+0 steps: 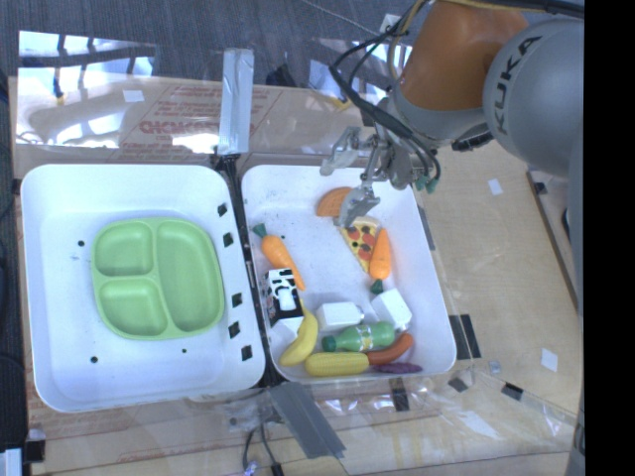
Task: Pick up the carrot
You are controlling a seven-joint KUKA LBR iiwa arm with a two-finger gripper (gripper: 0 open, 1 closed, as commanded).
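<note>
Two carrots lie in the right bin point(417, 216). One carrot point(279, 257) with a green top at its upper end lies along the left wall. A second, stubbier carrot point(381, 254) lies near the right wall beside a pizza slice point(358, 235). My gripper point(360, 204) hangs over the bin's far part, just above the pizza slice and next to an orange rounded piece point(331, 202). It is up and left of the stubby carrot and apart from both carrots. I see nothing held in it.
The bin's near end is crowded: a banana point(301, 339), a yellow piece point(335, 365), a green bottle point(359, 338), white blocks point(340, 314), a red chili point(393, 350) and a black-and-white box point(285, 292). A green divided plate point(159, 278) sits in the left bin point(50, 266).
</note>
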